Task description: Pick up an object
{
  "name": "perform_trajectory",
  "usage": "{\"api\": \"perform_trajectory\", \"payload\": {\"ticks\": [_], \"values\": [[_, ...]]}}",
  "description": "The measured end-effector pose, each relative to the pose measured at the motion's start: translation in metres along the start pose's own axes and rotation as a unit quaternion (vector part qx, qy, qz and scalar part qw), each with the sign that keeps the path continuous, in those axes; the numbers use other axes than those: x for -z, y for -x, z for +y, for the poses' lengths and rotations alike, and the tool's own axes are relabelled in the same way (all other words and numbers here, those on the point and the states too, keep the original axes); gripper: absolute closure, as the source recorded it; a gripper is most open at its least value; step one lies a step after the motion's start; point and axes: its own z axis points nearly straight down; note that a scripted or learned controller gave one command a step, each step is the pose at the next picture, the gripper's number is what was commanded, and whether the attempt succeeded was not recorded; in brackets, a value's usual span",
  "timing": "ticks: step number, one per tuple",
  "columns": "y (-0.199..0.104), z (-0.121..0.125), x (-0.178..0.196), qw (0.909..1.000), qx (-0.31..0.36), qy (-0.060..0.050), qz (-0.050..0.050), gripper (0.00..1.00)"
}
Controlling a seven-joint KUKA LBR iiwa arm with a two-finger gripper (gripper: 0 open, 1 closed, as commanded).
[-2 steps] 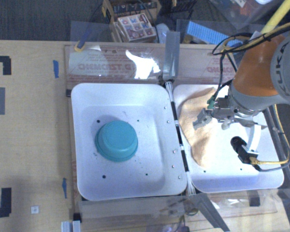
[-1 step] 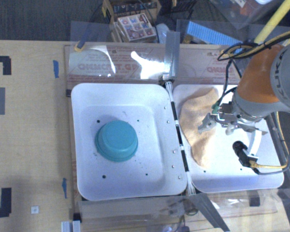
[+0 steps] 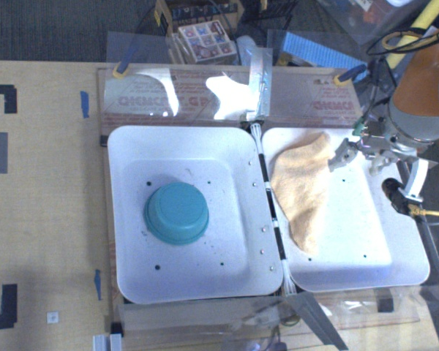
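A teal bowl [image 3: 177, 212] lies upside down in the middle of the left bin [image 3: 124, 159]. A beige cloth [image 3: 304, 185] is crumpled along the left side of the right bin [image 3: 395, 258]. My gripper [image 3: 377, 168] hangs over the upper right part of the right bin, just right of the cloth's top corner. Its fingers are spread open with nothing between them. One fingertip [image 3: 342, 155] is close to the cloth's edge.
A clear plastic wall [image 3: 183, 97] stands behind both bins, and boxes and clutter lie beyond it. The tan bench top [image 3: 36, 218] stretches to the left. A black and yellow cable [image 3: 406, 205] hangs by the right bin's right rim.
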Motion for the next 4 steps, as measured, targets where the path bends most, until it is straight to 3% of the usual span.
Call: {"api": "perform_trajectory", "payload": {"ticks": [1, 2, 3, 4], "values": [[-0.03, -0.03, -0.084, 1.0, -0.004, 0.003, 0.001, 0.0], [-0.056, 0.007, -0.086, 0.9996, 0.028, 0.006, -0.001, 0.0], [-0.081, -0.004, 0.008, 0.9978, 0.066, 0.0, 0.0, 0.0], [-0.064, 0.05, -0.082, 0.9871, 0.16, 0.001, 0.0, 0.0]]}}
